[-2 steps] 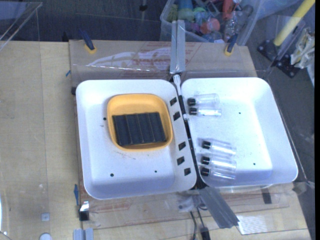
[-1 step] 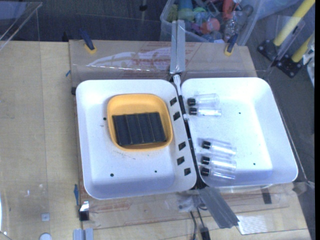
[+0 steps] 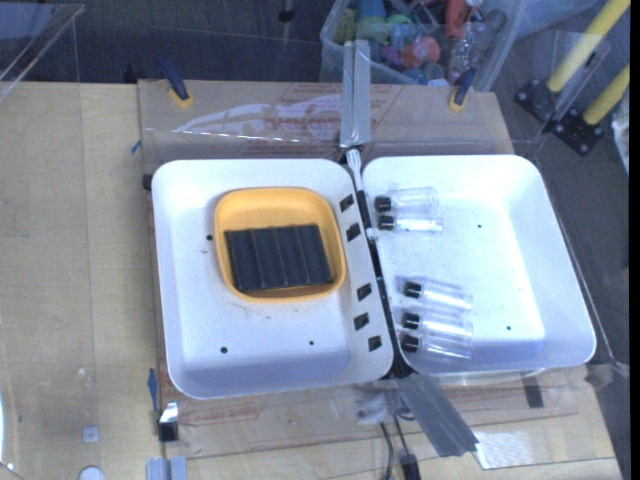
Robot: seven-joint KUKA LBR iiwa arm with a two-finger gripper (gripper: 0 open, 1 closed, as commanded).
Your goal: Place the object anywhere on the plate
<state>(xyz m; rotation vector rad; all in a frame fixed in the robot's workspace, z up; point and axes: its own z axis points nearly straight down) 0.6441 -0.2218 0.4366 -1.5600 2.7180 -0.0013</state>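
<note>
Bench point(image 3: 70, 268): pale wood, bearing both bins side by side.
Right bin point(image 3: 520, 268): shallow, white, with rounded corners.
Near vials point(image 3: 437, 320): three clear tubes with black caps, lying on their sides close together by the right bin's left wall, caps pointing left.
Left bin point(image 3: 190, 338): shallow and white, with the plate set toward its far half.
Plate point(image 3: 228, 218): yellow-orange, a rounded square with a raised rim, lying flat on the left bin's floor.
Dark slab point(image 3: 278, 257): a dark grey, nearly black rectangle with lengthwise ridges that split it into about five strips. It lies flat inside the plate, covering most of the plate's floor, its long side running left to right and tilted slightly.
Far vials point(image 3: 408, 213): two more clear, black-capped tubes, side by side in the right bin's far left corner.
Clear tub point(image 3: 420, 18): beyond the bins, packed with colourful toys.
Gripper: open or closed cannot be told here.
</note>
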